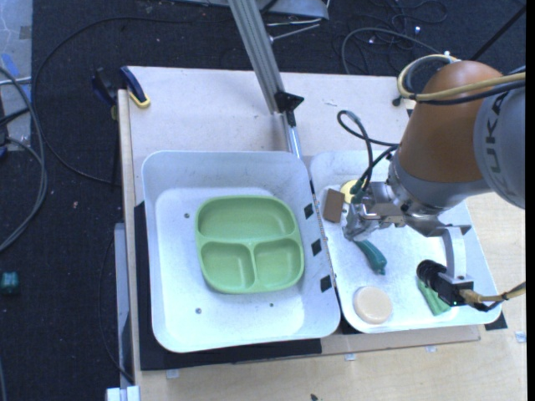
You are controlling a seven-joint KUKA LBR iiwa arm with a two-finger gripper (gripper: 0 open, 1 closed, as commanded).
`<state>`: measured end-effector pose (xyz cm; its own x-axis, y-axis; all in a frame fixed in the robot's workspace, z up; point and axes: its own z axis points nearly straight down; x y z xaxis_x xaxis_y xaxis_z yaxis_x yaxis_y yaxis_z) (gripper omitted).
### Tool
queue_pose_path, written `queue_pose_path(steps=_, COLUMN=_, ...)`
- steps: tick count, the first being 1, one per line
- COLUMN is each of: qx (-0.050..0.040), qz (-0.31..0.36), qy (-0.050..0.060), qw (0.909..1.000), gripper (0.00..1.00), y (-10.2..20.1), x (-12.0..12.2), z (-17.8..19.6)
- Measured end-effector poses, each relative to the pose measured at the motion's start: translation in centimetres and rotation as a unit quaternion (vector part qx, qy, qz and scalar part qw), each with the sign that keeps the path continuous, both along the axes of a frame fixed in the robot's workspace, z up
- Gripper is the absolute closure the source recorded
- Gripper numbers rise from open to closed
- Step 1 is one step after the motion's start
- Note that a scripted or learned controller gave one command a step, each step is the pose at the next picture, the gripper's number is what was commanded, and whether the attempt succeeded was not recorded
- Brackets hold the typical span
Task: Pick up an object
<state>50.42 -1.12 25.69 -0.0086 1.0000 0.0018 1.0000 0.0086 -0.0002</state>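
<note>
Reaching in from the right, the arm has its gripper low over the upper-left part of the right bin. Whether the gripper is spread or pressed together cannot be told from this view; the wrist housing masks its working end. A teal tool lies on the bin floor at a slant, its upper end directly at the gripper's tip and its lower end pointing toward the bin's near edge. Contact between the two cannot be confirmed, and nothing is seen clamped. A brown block sits just left of the gripper, close to the bin's left wall. A cream disc rests near the front edge, apart from the teal tool. A green item lies in the front right corner. The left bin holds a green divided plate, lying flat near its centre.
</note>
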Motion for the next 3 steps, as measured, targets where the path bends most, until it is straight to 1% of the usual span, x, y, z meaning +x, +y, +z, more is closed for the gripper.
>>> queue_pose_path(steps=2, qx=-0.0003, qz=0.0, qy=0.0, qw=1.0, gripper=1.0, y=9.6, x=-0.7, z=-0.1)
queue_pose_path(steps=3, qx=-0.001, qz=-0.003, qy=0.0, qw=1.0, gripper=0.0, y=9.3, x=-0.6, z=-0.1)
